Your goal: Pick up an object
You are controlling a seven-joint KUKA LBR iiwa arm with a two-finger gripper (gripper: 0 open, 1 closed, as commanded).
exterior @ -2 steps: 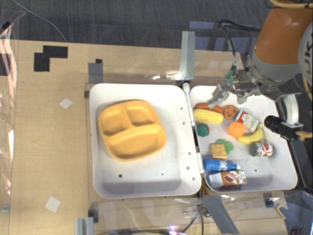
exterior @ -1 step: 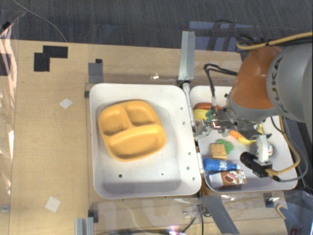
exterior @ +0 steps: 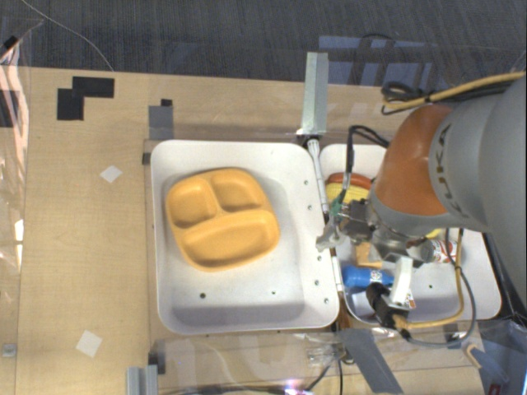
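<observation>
Bins sit side by side on the table, and both are white and shallow. The left bin holds one big yellow plate. The plate has three parts, two small ones at the far side and one long one at the near side. It lies flat in the far left part of its bin, a little turned, with white floor around it. The grey arm with its orange band reaches over the right bin and covers much of it. The gripper hangs low over the left side of that bin, close to the wall between the two bins. The wrist hides its tip, so I cannot tell if it is spread or pressed together. A blue thing lies on the floor of the right bin, just beside the gripper, on the near side. A yellow thing and a red thing peek out at the far left corner of the same bin, partly under the arm. What they are I cannot tell.
</observation>
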